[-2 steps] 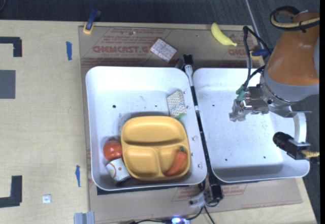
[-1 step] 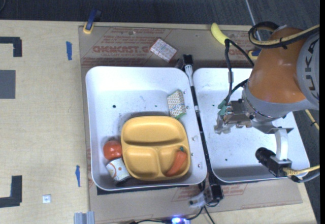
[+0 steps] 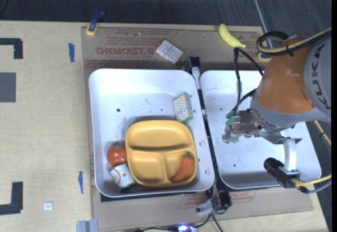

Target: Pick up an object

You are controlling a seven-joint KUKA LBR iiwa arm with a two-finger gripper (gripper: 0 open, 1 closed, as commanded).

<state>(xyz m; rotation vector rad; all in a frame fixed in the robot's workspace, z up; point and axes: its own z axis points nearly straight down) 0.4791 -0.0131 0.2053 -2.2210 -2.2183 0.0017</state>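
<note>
The left bin [image 3: 108,94] holds a yellow divided plate [image 3: 155,144] with an orange carrot-like toy [image 3: 183,168] in its lower right compartment. Beside the plate's left edge lie a red tomato-like toy [image 3: 116,154] and a small white and orange can [image 3: 122,175]. A pale patterned block [image 3: 182,107] leans by the bin's right wall. My gripper [image 3: 233,132] hangs over the left part of the right bin [image 3: 221,86], below the grey and orange arm [image 3: 287,89]. No object shows at the gripper.
Behind the bins, a yellow banana-like toy [image 3: 230,36] and a small patterned card [image 3: 169,51] lie on the cardboard sheet. A blue clip [image 3: 95,20] sits at its far left corner. Cables loop around the arm and trail past the right bin's front right corner.
</note>
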